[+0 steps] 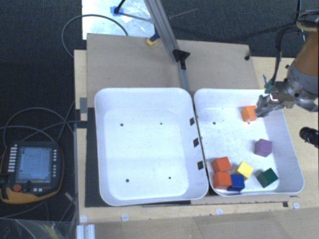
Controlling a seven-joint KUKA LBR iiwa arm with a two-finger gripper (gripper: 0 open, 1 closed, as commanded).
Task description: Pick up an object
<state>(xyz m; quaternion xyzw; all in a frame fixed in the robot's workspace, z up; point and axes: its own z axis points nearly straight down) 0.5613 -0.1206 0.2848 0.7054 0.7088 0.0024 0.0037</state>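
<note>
My gripper [263,106] hangs over the upper right part of the right bin [284,133], coming in from the right edge. An orange cube [248,114] sits right against the gripper's left tip, touching or nearly touching it; whether it is held is unclear. Further down in the same bin lie a purple cube [263,147], a green cube [267,177], a yellow cube [244,169], a blue cube [237,181] and two orange cubes [222,171] stacked close together at the bin's front.
The left bin [104,133] stands beside the right one, with a narrow divider between them. A slanted metal rod [164,29] crosses the back of the bench. A teach pendant [30,171] lies off the bench at the left.
</note>
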